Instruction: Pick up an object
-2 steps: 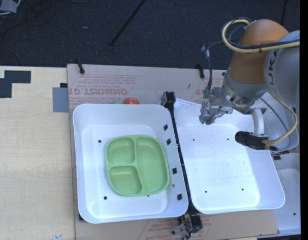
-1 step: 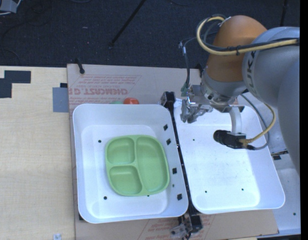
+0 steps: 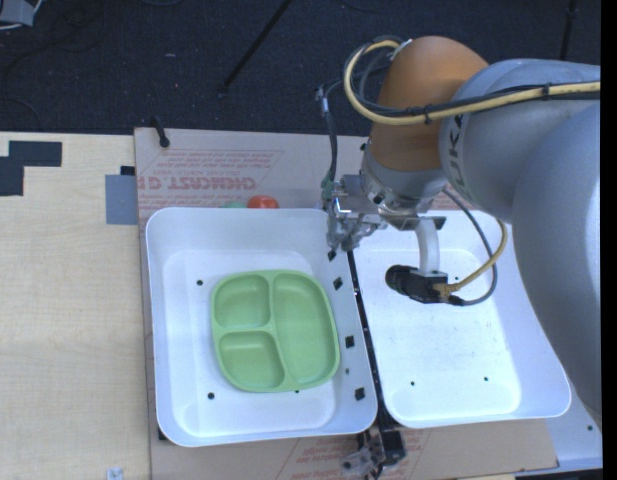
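A light green divided plate (image 3: 273,330) with three compartments lies flat in the left white bin (image 3: 178,268). My gripper (image 3: 341,234) hangs over the back part of the ridge where the two bins meet, above and to the right of the plate's far corner and apart from it. The grey arm with its orange band (image 3: 428,78) covers the back of the right bin (image 3: 468,388). Nothing shows held in the gripper.
A small red object (image 3: 262,204) and a bit of green (image 3: 231,205) peek over the left bin's back rim. A black part on a yellow cable (image 3: 416,283) hangs from the wrist over the right bin. Printed cardboard (image 3: 218,173) lies under the bins.
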`<state>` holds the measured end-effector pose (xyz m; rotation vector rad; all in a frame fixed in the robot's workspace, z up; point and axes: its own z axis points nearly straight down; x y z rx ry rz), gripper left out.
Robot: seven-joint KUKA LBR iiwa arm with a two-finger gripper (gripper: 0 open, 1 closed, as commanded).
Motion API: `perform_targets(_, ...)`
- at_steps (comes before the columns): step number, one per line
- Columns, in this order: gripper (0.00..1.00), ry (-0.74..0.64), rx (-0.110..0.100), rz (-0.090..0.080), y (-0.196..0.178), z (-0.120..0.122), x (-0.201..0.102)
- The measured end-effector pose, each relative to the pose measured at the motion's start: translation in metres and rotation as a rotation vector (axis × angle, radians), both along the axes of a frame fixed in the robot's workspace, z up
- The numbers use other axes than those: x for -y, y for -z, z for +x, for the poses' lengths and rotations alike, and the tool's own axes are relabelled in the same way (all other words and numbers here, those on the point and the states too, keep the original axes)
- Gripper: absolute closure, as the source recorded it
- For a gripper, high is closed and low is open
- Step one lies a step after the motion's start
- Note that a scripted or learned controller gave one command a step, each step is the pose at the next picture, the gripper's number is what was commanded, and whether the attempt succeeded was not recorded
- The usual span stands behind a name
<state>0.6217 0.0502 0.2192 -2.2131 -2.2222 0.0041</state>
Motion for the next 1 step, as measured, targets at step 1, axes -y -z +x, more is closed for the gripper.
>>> perform_targets(1, 1.0, 0.0, 0.003, 0.0, 0.0026, 0.0077, -0.0454)
